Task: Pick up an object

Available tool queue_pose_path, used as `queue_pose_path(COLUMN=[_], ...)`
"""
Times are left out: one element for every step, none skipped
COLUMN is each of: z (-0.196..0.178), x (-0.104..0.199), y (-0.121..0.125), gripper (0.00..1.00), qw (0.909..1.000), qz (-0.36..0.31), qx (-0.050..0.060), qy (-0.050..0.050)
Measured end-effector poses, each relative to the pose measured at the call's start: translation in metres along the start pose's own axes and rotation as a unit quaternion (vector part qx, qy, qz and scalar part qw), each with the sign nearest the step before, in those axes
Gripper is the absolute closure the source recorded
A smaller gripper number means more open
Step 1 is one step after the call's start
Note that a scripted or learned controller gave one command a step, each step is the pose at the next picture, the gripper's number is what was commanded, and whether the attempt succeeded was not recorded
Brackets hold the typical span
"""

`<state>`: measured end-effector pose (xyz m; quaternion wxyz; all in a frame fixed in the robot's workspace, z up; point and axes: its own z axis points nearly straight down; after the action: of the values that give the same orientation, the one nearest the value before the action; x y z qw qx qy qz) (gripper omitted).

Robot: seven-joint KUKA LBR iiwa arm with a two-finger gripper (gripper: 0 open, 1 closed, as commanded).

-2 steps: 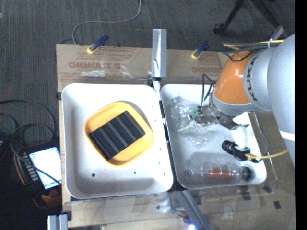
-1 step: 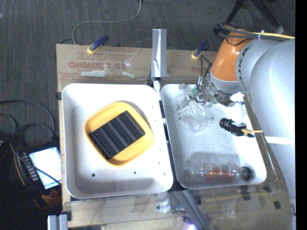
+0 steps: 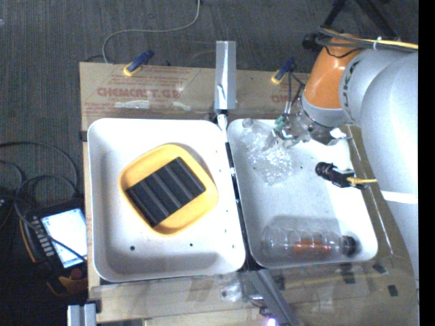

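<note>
gripper [image 3: 289,129]: low over the far end of its bin [image 3: 319,206]; grip state cannot be told.
clear crumpled plastic [image 3: 270,156]: right at the gripper, probably the target.
clear bottle [image 3: 306,243]: same bin, well away from the gripper.
yellow-and-black tray [image 3: 170,187]: farthest, in the other bin [image 3: 109,182].
step: likely reaching; nothing seen held.
next: centre on the plastic's bulk, close firmly, lift straight.

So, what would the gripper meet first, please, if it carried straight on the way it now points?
The gripper would probably meet the crumpled clear plastic in the right bin first; depth is unclear.
</note>
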<state>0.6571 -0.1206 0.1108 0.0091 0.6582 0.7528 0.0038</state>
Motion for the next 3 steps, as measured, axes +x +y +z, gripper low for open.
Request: queue_pose_path(z=[-0.076,-0.074,-0.2], x=[0.061,0.062,0.097], y=[-0.015,-0.016,0.029], gripper=[1.0,0.0,0.0], qw=[0.9948,0.9947,0.9881], qz=[-0.102,-0.102,-0.154], qx=[0.006,0.008,0.007], qy=[0.002,0.004,0.004])
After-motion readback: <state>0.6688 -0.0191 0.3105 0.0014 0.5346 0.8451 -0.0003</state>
